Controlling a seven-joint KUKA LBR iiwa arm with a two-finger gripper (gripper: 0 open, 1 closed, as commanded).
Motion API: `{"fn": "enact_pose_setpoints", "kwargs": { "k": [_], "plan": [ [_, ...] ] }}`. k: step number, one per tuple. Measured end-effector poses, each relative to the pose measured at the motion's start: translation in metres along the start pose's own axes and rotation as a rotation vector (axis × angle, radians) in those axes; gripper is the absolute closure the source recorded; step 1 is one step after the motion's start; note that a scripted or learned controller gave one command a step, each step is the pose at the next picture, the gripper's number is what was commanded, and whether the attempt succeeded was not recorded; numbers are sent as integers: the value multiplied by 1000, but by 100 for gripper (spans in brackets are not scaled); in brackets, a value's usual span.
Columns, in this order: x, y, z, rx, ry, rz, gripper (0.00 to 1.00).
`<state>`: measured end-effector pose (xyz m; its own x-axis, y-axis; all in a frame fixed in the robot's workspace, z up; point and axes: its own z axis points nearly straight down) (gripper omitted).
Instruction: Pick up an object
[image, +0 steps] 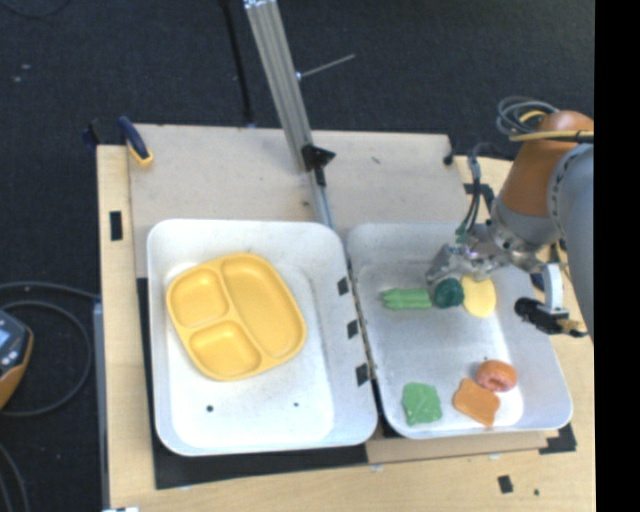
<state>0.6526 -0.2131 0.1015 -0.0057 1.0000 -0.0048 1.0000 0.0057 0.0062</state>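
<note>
Divided tray in left bin.

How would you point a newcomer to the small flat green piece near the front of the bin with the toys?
Find the right-hand white bin, the one the arm reaches into. Along its near edge lie three small things: a flat green piece, an orange block and a reddish round piece. The one you want is leftmost, the only green one there, well apart from the long green toy by the claw.
</note>
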Motion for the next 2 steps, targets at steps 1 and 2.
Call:
{"fn": "enact_pose_setpoints", "kwargs": {
  "k": [1,2],
  "plan": [
    [-1,3,-3,-4,-1,-2,0],
    [-2,3,-15,-7,-5,-5,100]
  ]
}}
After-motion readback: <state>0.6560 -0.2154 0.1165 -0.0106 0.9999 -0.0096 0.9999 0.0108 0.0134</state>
